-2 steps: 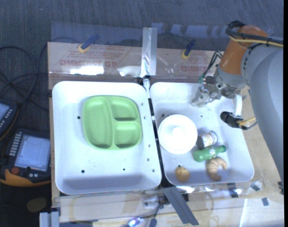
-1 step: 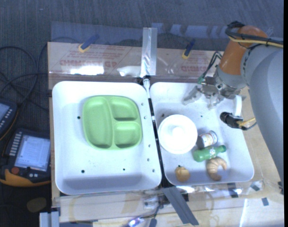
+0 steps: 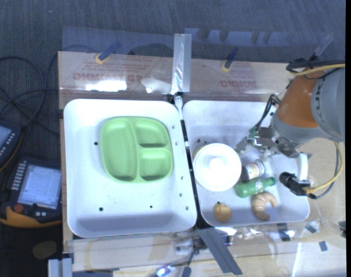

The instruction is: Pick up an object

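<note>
I see the hand [image 3: 260,145] over the right white bin [image 3: 210,115]; grip state unreadable. Small brown-capped jar [image 3: 255,169] sits just at its 6 o'clock, touching green plastic bottle [image 3: 255,186], long axis 3-to-9.

The KUKA iiwa arm [image 3: 328,100] comes in from the right edge of the camera view, its grey upper link large against the frame and the orange band [image 3: 296,105] sitting just above the wrist. From that band the wrist angles down and to the left, ending in darker metal hardware. The end effector [image 3: 257,140] points down and leftward at the end of the wrist. A black fitting [image 3: 289,181] juts out below the wrist, and a yellow cable [image 3: 328,178] loops along the arm's right side.
</note>
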`<act>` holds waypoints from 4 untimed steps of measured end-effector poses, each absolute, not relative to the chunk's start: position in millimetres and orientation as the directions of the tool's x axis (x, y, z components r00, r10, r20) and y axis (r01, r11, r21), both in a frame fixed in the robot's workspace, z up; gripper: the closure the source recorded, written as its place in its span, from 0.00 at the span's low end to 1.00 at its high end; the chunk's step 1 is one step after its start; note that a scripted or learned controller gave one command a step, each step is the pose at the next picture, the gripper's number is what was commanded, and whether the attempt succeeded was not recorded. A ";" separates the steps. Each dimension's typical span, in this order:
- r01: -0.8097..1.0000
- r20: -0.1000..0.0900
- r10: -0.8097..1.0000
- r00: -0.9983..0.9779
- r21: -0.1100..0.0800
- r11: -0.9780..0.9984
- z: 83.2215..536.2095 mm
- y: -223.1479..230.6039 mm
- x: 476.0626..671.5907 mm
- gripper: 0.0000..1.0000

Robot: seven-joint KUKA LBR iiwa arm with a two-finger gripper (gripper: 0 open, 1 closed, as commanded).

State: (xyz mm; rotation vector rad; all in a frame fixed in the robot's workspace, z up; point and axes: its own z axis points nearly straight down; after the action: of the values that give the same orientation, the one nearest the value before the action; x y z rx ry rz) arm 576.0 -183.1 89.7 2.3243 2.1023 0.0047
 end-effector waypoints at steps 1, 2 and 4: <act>0.972 -0.003 0.972 0.236 0.003 -0.236 88.9 -156.5 669.5 0.00; 0.991 -0.004 0.991 0.137 0.000 -0.137 153.6 -200.1 638.9 0.00; 0.928 -0.001 0.928 0.374 0.009 -0.374 88.6 -189.0 618.5 0.00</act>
State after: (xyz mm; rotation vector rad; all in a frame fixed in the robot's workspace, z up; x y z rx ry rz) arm 618.5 -189.0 88.6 2.5964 1.7532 0.0064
